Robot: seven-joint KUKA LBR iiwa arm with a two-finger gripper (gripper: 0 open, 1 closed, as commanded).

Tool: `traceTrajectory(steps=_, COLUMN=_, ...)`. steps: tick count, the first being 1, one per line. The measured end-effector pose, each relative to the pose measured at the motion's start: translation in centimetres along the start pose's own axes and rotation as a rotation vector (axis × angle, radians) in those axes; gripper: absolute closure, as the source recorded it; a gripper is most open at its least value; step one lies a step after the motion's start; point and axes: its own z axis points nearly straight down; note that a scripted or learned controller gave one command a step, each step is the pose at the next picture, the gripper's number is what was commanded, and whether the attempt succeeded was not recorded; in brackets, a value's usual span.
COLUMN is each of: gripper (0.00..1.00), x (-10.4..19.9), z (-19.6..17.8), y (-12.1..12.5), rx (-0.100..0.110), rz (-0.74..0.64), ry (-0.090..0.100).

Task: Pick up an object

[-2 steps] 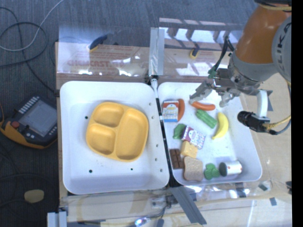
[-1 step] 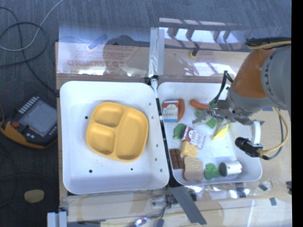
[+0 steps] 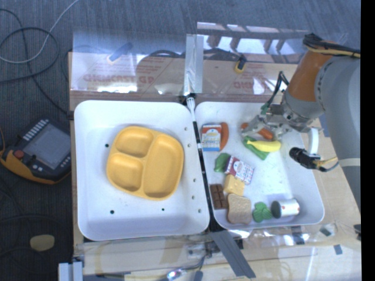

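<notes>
Arm low over the right bin's far corner, above a small heap of toy food.

Camera view: the gripper (image 3: pixel 265 127) sits among a banana (image 3: pixel 265 146), a green piece (image 3: pixel 255 151) and an orange piece (image 3: pixel 265 134); whether its jaws are wide, narrow or holding anything, I cannot tell. The right bin (image 3: pixel 310 192) also holds a carton (image 3: pixel 211 136), a carrot (image 3: pixel 224 135), a packet (image 3: pixel 240 170), cheese (image 3: pixel 233 186), chocolate (image 3: pixel 217 196), bread (image 3: pixel 238 209), broccoli (image 3: pixel 262 212) and a can (image 3: pixel 286 208). The left bin (image 3: pixel 94 215) holds a yellow divided plate (image 3: pixel 145 161).
</notes>
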Motion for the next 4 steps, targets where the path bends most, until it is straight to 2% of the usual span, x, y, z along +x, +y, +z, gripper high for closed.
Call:
traceTrajectory(steps=1, gripper=0.0, x=3.9, z=-0.1, y=-1.5, rx=0.001, rz=-0.121, ry=-0.003)
traceTrajectory(steps=2, gripper=0.0, x=-0.7, z=-10.3, y=0.7, rx=0.01, rz=0.132, ry=-0.003)
traceTrajectory(steps=3, gripper=0.0, x=4.8, z=-0.5, y=1.5, rx=0.009, rz=0.013, ry=-0.002)
traceTrajectory(steps=4, gripper=1.0, x=4.9, z=-1.5, y=1.6, rx=0.007, rz=0.01, ry=-0.006)
